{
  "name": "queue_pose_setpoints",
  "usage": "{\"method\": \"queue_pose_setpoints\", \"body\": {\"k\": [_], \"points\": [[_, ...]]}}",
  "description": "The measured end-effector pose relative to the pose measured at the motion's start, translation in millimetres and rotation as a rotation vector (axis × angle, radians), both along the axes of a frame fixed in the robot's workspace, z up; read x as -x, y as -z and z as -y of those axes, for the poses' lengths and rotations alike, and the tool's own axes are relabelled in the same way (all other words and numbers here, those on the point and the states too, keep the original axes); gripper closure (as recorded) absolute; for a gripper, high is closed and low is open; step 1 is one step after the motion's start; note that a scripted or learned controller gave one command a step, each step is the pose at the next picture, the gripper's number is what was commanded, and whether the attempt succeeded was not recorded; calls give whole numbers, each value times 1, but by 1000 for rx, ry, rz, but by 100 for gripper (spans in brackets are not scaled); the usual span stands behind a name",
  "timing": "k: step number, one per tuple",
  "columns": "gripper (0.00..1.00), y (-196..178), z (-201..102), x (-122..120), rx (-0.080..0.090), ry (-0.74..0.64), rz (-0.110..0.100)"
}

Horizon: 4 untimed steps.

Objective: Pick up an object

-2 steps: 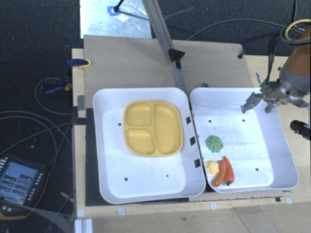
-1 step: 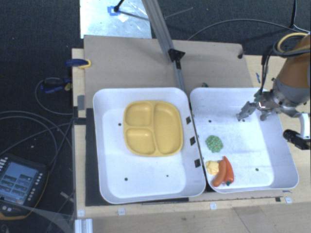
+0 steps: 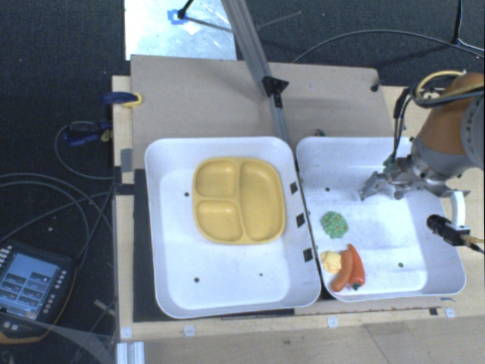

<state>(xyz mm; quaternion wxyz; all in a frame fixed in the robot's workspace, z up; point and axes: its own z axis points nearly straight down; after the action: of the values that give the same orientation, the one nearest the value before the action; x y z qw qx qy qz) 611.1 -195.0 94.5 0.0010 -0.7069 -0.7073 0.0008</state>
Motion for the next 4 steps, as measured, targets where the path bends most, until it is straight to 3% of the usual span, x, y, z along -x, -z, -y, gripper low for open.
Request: {"method": "queue_pose_setpoints", "body": {"k": [1,3,4], "points": [[100,-14,0,-1,1,1,5],[100,-127,6,-10,3,-6,12],[100,-152,6,-12,2,-7,8]]}}
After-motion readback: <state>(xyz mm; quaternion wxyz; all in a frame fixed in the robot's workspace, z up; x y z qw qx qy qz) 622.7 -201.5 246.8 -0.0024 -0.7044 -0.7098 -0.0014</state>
